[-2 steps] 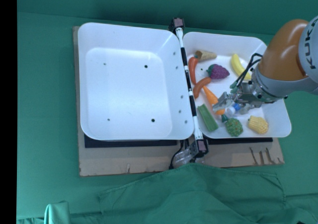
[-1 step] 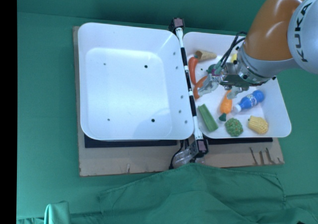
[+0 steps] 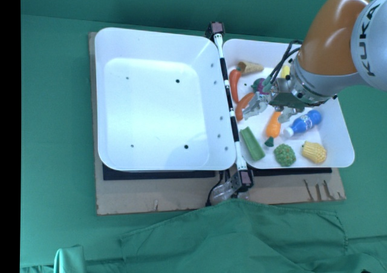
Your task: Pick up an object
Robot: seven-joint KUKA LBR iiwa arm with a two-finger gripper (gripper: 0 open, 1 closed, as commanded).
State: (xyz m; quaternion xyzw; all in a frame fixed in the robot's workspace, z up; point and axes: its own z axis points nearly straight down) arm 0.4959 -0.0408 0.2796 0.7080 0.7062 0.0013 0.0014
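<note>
My gripper (image 3: 256,104) hangs low over the left half of the right bin (image 3: 342,138), with the arm's wrist covering the bin's middle. Its tip is at an orange curved piece (image 3: 243,106), which lies against the bin's left wall. Close by lie a red-orange pepper (image 3: 234,82), a tan cone (image 3: 250,66), a carrot (image 3: 273,125), a blue bottle (image 3: 304,122), a green cucumber (image 3: 251,143), a broccoli (image 3: 284,155) and a corn cob (image 3: 314,152). A purple and green item (image 3: 259,84) and a yellow item (image 3: 285,72) are partly hidden by the wrist.
The left bin (image 3: 158,99) is white with a few dark specks on its floor. A black divider (image 3: 227,99) runs between the two bins. Both bins rest on cardboard (image 3: 151,199) over green cloth, which bunches up at the front.
</note>
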